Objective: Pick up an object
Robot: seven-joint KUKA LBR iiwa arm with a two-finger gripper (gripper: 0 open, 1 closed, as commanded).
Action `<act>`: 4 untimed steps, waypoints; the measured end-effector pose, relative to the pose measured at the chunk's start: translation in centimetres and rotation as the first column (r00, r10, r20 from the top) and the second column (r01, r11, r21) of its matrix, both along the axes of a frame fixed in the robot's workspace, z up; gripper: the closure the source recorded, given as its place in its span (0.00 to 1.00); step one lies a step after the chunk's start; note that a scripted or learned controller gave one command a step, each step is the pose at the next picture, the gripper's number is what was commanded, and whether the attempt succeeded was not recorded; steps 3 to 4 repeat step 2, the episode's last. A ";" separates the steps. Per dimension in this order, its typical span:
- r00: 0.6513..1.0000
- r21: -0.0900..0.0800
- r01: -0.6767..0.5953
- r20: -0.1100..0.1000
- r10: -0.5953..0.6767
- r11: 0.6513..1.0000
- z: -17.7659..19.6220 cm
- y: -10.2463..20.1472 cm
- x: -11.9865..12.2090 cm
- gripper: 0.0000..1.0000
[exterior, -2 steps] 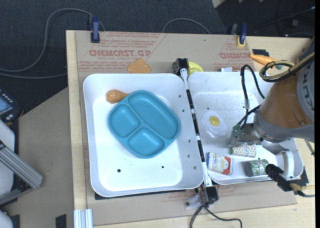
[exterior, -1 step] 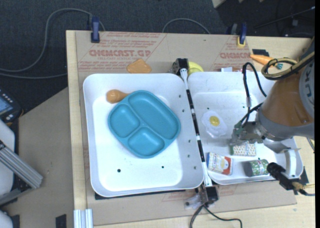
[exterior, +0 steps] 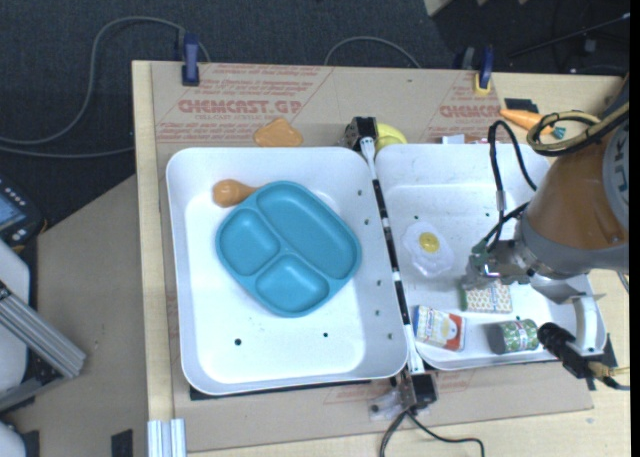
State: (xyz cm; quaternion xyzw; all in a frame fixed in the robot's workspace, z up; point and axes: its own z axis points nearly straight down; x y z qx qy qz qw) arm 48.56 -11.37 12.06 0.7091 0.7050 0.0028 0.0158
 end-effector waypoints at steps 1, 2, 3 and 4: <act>1.000 0.000 0.000 -0.001 0.000 1.000 -0.1 0.0 0.0 0.00; 1.000 0.015 -0.004 -0.019 0.004 1.000 -3.3 -1.3 0.4 0.00; 1.000 0.015 -0.004 -0.019 0.004 1.000 -3.3 -1.3 0.4 0.00; 1.000 0.015 -0.004 -0.019 0.004 1.000 -3.3 -1.3 0.4 0.00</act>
